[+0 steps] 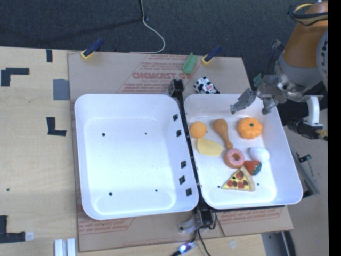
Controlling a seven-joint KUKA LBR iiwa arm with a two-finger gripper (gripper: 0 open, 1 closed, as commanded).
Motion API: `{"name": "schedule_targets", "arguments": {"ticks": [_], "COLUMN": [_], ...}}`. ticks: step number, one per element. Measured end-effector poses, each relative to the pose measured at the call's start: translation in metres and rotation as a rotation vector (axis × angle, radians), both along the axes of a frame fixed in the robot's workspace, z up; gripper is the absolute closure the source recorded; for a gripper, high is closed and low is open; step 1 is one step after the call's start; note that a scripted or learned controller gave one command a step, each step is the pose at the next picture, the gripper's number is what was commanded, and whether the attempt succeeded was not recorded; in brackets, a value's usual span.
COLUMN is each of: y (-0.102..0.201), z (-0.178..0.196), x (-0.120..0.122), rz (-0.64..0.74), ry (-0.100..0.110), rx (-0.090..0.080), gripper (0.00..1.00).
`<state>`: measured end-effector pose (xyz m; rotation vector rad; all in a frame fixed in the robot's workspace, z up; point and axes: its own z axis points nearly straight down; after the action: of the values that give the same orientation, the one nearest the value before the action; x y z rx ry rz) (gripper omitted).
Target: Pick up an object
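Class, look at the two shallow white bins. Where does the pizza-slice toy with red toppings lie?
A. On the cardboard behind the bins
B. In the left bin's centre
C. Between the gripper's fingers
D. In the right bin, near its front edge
D: the pizza-slice toy lies in the right bin, near its front edge, below the pink ring doughnut.

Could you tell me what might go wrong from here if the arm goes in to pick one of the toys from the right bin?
1. The toys lie crowded: the donut touches the drumstick and sits close to the pizza slice, so a grasp there may catch or push a neighbour.
2. The gripper hangs open over the right bin, near its far rim; a steep descent there might clip the rim.
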<state>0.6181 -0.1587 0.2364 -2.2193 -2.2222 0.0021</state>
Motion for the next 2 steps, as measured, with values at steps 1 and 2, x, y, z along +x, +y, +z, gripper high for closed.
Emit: {"name": "schedule_targets", "arguments": {"ticks": [1, 2], "y": [0.021, 0.063], "z": [-0.161, -0.152], "x": [-0.008, 0.023], "rz": [0.001, 0.005], "ry": [0.006, -0.002], "rx": [0.0, 0.002], "gripper": [0.0, 0.0]}}
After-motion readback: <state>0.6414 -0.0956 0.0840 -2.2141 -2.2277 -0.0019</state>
